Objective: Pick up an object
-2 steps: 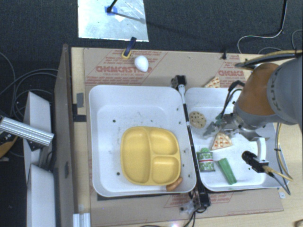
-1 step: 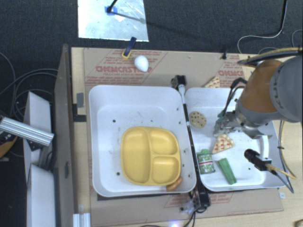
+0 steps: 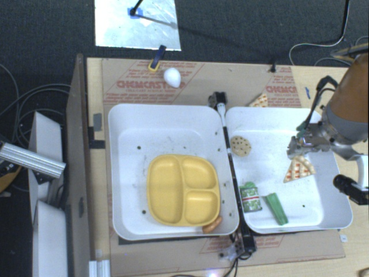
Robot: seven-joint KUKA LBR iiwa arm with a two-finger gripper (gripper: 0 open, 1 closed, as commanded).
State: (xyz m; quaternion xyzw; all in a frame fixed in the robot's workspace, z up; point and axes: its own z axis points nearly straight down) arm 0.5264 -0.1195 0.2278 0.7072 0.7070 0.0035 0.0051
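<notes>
Left bin (image 3: 124, 126): shallow white plastic, rounded corners; holds a yellow divided tray (image 3: 183, 190) with three compartments, smooth and glossy; a small orange-brown sausage-shaped piece (image 3: 211, 226) lies touching the tray's near edge
Right bin (image 3: 271, 123): same white plastic; holds a round speckled cookie (image 3: 240, 146) near the dividing wall, a triangular pizza slice (image 3: 299, 169) with a red-and-cream lattice, a small green-and-white can (image 3: 250, 197), and a flat green stick-shaped piece (image 3: 276, 208) just beside the can
My gripper (image 3: 301, 147): over the right bin, just above the top corner of the pizza slice; I cannot tell how my fingers stand or whether they touch the slice
Outside the bins: a white egg-shaped object (image 3: 172, 77) on the cardboard behind the left bin; a second lattice-patterned wedge (image 3: 260, 101) behind the right bin
</notes>
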